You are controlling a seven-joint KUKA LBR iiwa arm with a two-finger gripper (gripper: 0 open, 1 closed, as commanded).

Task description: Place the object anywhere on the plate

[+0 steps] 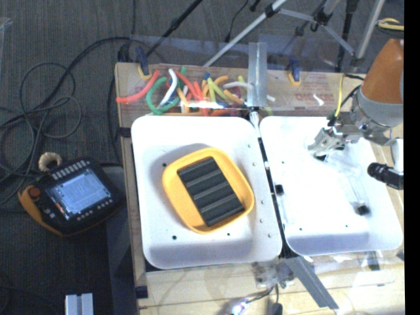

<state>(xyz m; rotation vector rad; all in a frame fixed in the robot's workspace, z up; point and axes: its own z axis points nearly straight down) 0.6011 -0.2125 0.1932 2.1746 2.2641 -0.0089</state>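
- Dark ribbed rectangular block (pixel 210 191) lies on the yellow rounded plate (pixel 174 176) in the left white bin (pixel 151 143), turned at a slant and well inside the plate's rim; you can judge the placing as already met.
- Your risk from here is small: a fresh reach into that bin could nudge the block off the plate, or tip the light plate by catching its rim.
- Right white bin (pixel 328 235) holds only a small dark speck near its lower right, too small for you to identify.
- Grey two-finger gripper (pixel 326 141) hovers over the right bin's upper part, well apart from the plate, on the arm with the orange band (pixel 386 71), entering from the right.
- You cannot tell how wide the claw stands or whether it has hold of anything.
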